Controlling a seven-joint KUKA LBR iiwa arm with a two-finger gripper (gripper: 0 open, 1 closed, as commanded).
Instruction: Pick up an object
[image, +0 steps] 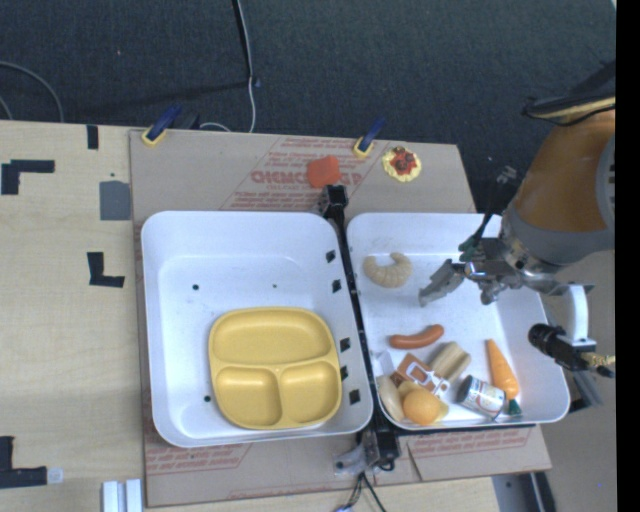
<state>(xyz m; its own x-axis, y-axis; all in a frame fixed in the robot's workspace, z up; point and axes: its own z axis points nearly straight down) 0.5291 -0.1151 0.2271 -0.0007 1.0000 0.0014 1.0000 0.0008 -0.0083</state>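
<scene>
- You see the surface (60, 300) with two white bins side by side. The left bin (170, 250) carries a yellow divided plate (272, 365), and the right bin (445, 232) carries the small food items, so your object must come from the right bin.
- The arm (565, 190) reaches in from the right, and the hand (462, 278) hangs over the middle of the right bin. Its fingers look spread wide, with nothing between them.
- The croissant (387, 268) lies alone, near the hand on its left side, with free floor around it. I judge it the easiest target.
- The sausage (416, 337) lies just below the hand in the view, also free.
- The carrot (502, 367), the can (480, 396) and the orange fruit (421, 406) are crowded at the near wall; better avoid them.
- To do this step well, bring the hand straight over the middle of the croissant, turn the fingers across its narrow side, and descend only then.
</scene>
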